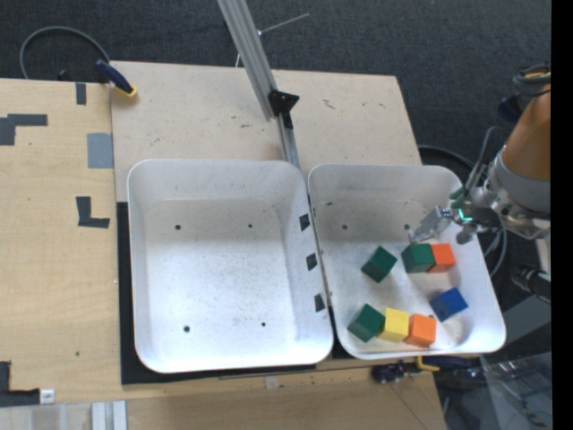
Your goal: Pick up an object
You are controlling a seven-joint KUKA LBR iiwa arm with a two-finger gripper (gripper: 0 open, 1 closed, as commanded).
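Observation:
The right bin (358,186) holds several small blocks. A green block (379,264) lies near its middle, and a green block (417,258) touches an orange block (442,256) just to the right. A blue block (448,304) lies lower right. Along the front wall a green block (366,322), a yellow block (395,324) and an orange block (422,330) stand in a row. My gripper (444,230) hovers just behind the green and orange pair, open, with nothing between its fingers (423,230).
The left bin (215,267) stands beside the right one, sharing a middle wall. A slanted metal rail (246,38) runs from the top down to the bins' junction. Cables hang off the bench's right side.

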